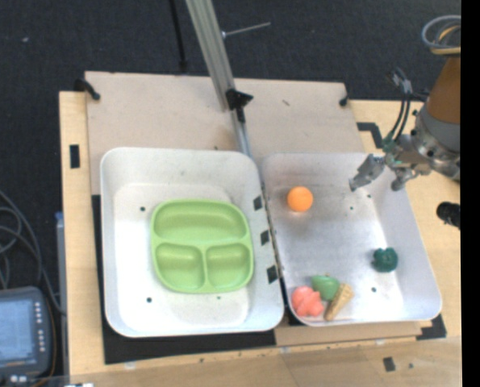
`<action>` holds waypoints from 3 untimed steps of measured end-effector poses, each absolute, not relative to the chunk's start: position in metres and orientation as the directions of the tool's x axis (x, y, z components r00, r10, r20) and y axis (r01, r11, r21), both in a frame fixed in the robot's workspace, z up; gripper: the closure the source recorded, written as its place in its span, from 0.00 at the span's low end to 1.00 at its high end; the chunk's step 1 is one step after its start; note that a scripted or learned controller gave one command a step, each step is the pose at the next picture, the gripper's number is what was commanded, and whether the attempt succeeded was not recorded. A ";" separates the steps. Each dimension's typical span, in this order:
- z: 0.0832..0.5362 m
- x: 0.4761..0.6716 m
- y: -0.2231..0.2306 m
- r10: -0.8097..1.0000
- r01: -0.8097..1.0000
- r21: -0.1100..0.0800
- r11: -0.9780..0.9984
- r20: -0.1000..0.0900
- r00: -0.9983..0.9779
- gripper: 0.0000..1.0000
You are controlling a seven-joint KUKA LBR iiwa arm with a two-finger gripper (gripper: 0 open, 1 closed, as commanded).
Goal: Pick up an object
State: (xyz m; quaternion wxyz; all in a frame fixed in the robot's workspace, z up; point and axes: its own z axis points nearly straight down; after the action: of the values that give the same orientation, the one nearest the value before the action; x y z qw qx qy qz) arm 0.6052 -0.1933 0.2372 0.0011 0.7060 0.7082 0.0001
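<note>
My gripper (pixel 378 172) hangs with fingers apart, holding nothing; I'd centre over the orange ball (pixel 300 199) off to its left before descending straight.

From my seat, the arm (pixel 440 95) is cut off at the right edge, so I see little above its orange band. The gripper (pixel 379 172) is too small for me to read its fingers. The pink toy (pixel 306 301) and green toy (pixel 326 285) blur together (shapes unclear). The monitor (pixel 10 337) runs off the left edge.
</note>
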 end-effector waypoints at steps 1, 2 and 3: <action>0.237 0.605 -0.193 1.000 1.000 0.001 0.004 -0.002 -0.004 0.00; 0.190 0.596 -0.197 1.000 1.000 -0.004 0.000 -0.001 0.000 0.00; 0.135 0.603 -0.191 1.000 1.000 -0.004 0.003 -0.001 -0.003 0.00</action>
State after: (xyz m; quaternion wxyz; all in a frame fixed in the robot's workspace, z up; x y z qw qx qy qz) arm 0.6031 -0.1909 0.1346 -0.0010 0.7059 0.7083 -0.0016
